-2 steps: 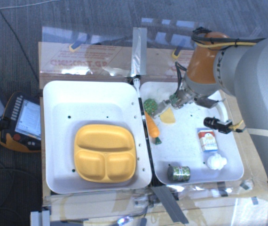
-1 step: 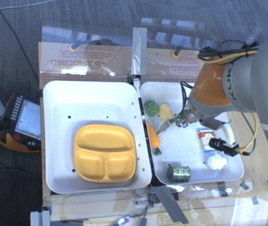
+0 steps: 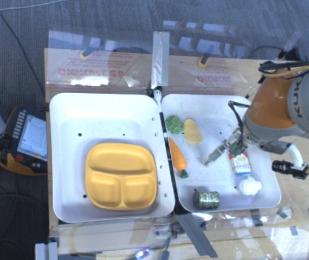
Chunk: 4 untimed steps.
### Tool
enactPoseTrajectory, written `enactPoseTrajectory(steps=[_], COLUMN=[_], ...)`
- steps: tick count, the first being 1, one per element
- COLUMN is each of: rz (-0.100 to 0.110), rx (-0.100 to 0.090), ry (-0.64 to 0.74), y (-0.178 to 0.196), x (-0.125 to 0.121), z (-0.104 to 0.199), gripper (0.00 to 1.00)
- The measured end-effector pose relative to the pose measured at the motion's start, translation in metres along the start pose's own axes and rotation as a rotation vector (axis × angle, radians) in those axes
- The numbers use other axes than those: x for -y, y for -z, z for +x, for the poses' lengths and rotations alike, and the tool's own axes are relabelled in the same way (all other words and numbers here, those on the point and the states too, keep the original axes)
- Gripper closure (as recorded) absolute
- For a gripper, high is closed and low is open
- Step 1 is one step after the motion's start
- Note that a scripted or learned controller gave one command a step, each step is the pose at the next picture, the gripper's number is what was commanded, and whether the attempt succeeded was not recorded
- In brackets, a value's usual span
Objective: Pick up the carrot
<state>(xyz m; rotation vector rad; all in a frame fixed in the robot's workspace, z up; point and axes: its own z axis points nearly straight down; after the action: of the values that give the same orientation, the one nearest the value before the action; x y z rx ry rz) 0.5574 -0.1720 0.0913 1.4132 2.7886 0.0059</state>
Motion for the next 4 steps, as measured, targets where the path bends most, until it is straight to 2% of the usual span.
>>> enactPoseTrajectory(steps=[1,2,3,4], rz=[0.003,-0.001,0.009,-0.002], rx=[0.003,0.001,0.001,0.006], ry=[0.032,0.402,0.23,0.169], y=[0.0,0.001,0.0,0.001], x=[-0.06,0.004,-0.061,-0.033], z=[0.04,0.054,0.044,0.061], gripper=[0.0,0.0,0.0,0.0])
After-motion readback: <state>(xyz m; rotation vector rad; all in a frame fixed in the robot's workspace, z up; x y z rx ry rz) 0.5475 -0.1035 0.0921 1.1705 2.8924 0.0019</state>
